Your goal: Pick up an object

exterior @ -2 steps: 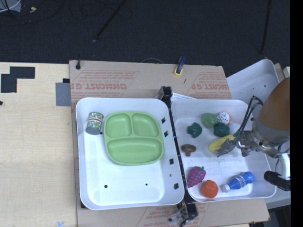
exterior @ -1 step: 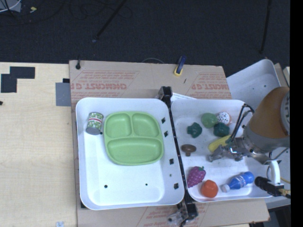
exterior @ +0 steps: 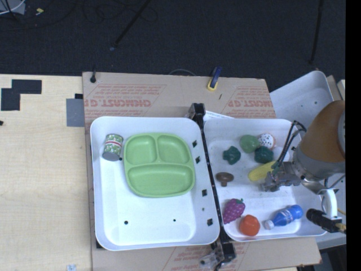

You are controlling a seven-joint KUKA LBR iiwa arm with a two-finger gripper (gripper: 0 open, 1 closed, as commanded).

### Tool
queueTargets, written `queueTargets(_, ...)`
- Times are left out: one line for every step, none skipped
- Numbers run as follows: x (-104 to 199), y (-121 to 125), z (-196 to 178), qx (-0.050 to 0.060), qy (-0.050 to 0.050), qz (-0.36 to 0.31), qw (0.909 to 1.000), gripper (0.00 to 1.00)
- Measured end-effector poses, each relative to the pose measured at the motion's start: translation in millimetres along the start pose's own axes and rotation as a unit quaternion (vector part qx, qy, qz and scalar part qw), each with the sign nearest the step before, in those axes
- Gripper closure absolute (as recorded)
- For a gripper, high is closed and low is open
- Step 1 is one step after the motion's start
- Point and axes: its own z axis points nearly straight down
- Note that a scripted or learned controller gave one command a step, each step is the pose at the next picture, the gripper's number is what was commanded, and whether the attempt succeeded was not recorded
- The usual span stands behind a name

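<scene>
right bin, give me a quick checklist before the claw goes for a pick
1. Claw is over the right bin: ok.
2. Target beside the claw: yellow piece lies just at its left: ok.
3. Something between the claw's fingers: cannot tell.
4. Crowding: green items and a spotted ball sit close above the yellow piece: not ok.
5. Easier picks: blue bottle, orange ball and purple grapes lie apart near the bin's lower edge: ok.
</scene>
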Motion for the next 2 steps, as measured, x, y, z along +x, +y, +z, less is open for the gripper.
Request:
queueTargets(-6, 7, -46, -0.002, -0.001, -0.001, 1.0000, 1.00)
queueTargets(-7, 7, -109, -0.002, -0.001, -0.002, 1.0000, 1.00)
